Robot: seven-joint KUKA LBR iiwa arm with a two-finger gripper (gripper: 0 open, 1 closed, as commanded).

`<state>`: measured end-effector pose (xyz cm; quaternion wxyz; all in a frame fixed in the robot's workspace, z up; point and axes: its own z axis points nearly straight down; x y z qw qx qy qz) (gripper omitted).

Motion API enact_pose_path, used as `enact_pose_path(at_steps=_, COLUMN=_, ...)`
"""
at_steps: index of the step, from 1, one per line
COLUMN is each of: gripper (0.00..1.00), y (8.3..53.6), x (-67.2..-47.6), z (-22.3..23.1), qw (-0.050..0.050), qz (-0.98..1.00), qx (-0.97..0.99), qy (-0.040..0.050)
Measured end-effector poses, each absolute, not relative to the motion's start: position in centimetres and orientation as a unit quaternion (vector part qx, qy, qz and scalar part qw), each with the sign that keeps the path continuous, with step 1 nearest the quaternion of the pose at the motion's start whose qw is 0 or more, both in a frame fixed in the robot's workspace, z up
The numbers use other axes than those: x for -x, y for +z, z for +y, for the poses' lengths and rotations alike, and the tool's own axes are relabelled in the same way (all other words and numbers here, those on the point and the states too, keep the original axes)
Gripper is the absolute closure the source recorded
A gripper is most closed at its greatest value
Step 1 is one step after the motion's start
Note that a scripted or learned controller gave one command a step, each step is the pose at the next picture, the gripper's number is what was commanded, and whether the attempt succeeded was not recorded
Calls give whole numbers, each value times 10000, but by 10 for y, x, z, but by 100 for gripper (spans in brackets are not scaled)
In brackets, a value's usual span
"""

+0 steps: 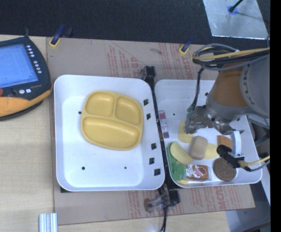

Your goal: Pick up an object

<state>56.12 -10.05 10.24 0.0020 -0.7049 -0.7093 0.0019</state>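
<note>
The right bin (174, 92) holds several small objects: a tan rounded block (198, 147), a yellow banana-like piece (180, 153), a green and red packet (192, 171), a brown round disc (224, 169) and a brown piece (223, 141). My gripper (193, 123) hangs low over the bin's middle, just above the tan block and beside a yellow item (184, 129). The arm's grey wrist and orange band (229, 89) cover the bin's right part. I cannot make out anything held.
The left bin (68, 129) holds a yellow divided plate (113, 120). A teach pendant with a blue screen (12, 76) lies at the far left of the bench. Cables (222, 54) loop above the arm. A black divider (155, 129) runs between the bins.
</note>
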Motion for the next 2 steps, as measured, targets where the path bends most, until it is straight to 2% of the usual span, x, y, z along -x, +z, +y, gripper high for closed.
enact_pose_path(at_steps=1, gripper=100, y=148, x=-543, z=-136, qw=-12, qz=-7071, qx=7071, qy=5)
enact_pose_path(at_steps=2, gripper=0, y=145, x=-543, z=-134, qw=8, qz=-7082, qx=7061, qy=9)
